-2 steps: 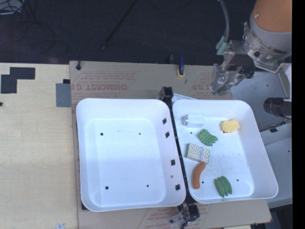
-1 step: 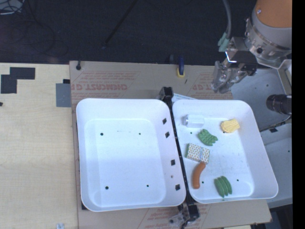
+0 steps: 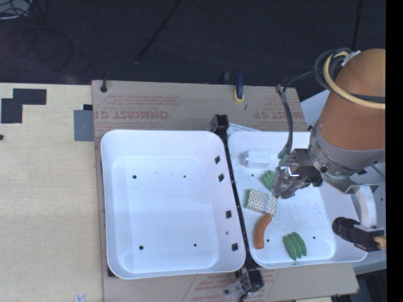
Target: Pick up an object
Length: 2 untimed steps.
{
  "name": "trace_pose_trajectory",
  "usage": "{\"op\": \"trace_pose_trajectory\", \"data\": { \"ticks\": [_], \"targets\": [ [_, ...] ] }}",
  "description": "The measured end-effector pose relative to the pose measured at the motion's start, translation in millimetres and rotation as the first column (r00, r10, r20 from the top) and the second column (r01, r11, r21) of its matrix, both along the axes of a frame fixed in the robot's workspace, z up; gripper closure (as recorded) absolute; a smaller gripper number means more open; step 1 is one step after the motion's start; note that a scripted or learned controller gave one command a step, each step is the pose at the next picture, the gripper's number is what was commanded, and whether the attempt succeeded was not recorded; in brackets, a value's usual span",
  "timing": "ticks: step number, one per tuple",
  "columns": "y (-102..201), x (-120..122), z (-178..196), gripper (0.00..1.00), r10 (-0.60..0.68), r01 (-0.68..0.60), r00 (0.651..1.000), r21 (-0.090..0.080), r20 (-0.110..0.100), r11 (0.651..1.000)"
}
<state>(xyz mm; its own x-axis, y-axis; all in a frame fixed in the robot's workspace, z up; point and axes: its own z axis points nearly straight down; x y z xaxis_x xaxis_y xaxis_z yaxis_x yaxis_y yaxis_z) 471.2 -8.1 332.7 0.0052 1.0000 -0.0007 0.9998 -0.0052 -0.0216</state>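
Poised low over the right bin, the gripper sits right of the frame's middle, its tip just beside a small green lump. Whether it is clenched, released or grasping anything cannot be told from this slant; nothing is visibly caught in it.

Five loose things lie in that bin. Nearest, toward the lower edge of the frame, is a green ribbed piece, oblong and lying at a slant on the white floor. Just up and left of it lies an orange sausage-shaped piece, slightly curved, with its upper end pointing at a patterned square, which is pale with fine green dots and turned like a diamond. The two are touching or nearly so. Above the square, the small green lump rests right against the gripper's left side, partly hidden by it. Farthest back, near the bin's upper left corner, lies a pale, see-through item too faint to make out.

The left bin lies alongside, sharing a black-clipped edge.

The arm comes in from the right edge, its broad orange section high in the frame, and it bends downward and leftward into grey wrist parts above the bin.
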Motion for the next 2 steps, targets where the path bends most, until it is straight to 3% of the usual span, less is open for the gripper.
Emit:
{"op": "trace_pose_trajectory", "data": {
  "ticks": [1,2],
  "targets": [
    [-7.1,62.7,80.1,1.00,0.008,-0.008,1.000,-0.001,0.026,1.000],
    [42.3,32.2,126.5,1.00,0.011,-0.011,1.000,0.002,0.023,1.000]
  ]
}}
